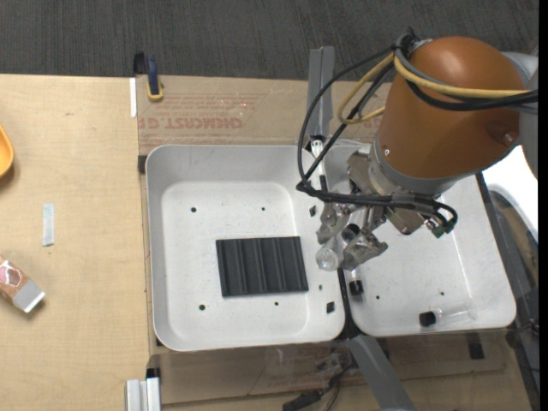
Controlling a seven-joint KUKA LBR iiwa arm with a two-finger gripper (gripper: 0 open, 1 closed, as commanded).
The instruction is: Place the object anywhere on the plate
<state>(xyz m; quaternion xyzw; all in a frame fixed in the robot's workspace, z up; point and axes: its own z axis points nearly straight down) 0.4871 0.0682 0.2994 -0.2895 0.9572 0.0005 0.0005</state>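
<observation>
Plate [261, 265]: dark, ribbed, rectangular; lying flat on the floor of the left bin [171, 229], toward its front half.
Left bin: white, shallow, around the plate on all sides; a few small dark spots on its floor near the plate's corners.
Right bin [488, 255]: white, to the right of the plate, touching the left bin along a shared edge.
Tube [445, 317]: small, clear, with a black cap on its left end; lying on its side in the right bin, well to the right of the plate and a little nearer the front; apart from the plate.
Gripper [342, 253]: metal, pointing down, just beside the plate's upper right corner, over the seam between the two bins; well apart from the tube.
Grip: open or closed, cannot tell from this angle; a pale rounded glint at the tip, too unclear to name.
Arm [445, 110]: grey with a large orange part, reaching in above and to the right of the plate; black and yellow cables looped around it.
Black bits [355, 289]: two small dark pieces just right of the plate, on or near the seam; cannot tell what.
Cardboard [197, 114]: brown with red print, behind the plate beyond the bin's far rim.
Clamp [151, 75]: blue and yellow, far behind the plate on the left.
Bench [77, 144]: wooden, left of the plate, bearing a small grey strip [48, 225] and a wrapped bar [19, 285].
</observation>
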